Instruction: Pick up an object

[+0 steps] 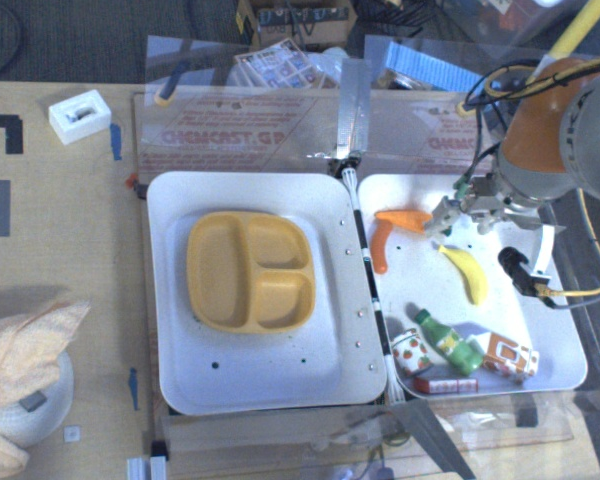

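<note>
- Judging the nearest candidate first: the banana (pixel 467 272) lies flat in the right bin (pixel 565 353), just below and beside the gripper (pixel 467 208). I expect it to be light, smooth and curved, probably a stiff toy; I would take it across the thick middle, fingers square to its length, since the tapered ends could slip.
- Gripper state: it hovers over the right bin's upper part with nothing visible between its fingers; I cannot tell how wide they stand.
- The orange carrot (pixel 388 230) lies bent near the bin's left wall, close to the gripper.
- Along the bin's lower edge I see a green bottle (pixel 447 342), a small carton (pixel 507 356) and a red tube (pixel 442 385), crowded together.
- The left bin (pixel 175 358) holds a yellow divided tray (pixel 250 271).
</note>
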Robot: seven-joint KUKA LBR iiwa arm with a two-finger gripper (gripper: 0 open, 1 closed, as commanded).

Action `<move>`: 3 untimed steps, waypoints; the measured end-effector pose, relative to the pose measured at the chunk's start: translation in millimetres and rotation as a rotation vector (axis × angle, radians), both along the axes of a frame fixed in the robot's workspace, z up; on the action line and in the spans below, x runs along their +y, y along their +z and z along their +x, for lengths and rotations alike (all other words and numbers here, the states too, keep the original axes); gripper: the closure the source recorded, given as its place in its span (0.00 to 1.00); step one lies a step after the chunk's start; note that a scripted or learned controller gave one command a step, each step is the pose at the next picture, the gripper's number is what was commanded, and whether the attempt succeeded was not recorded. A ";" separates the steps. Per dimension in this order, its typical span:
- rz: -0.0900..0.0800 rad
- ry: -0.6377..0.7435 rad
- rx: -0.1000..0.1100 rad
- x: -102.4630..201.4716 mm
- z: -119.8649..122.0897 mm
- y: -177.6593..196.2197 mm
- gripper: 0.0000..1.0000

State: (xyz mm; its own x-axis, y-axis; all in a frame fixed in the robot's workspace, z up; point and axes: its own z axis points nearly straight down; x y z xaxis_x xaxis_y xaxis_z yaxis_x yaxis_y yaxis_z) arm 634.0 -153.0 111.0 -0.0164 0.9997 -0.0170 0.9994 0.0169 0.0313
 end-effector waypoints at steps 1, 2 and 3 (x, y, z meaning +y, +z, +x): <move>0.018 -0.106 0.027 -23.5 -42.3 -23.7 0.00; 0.017 -0.108 0.022 -24.4 -41.0 -12.1 1.00; 0.017 -0.076 0.029 43.8 -38.7 87.2 1.00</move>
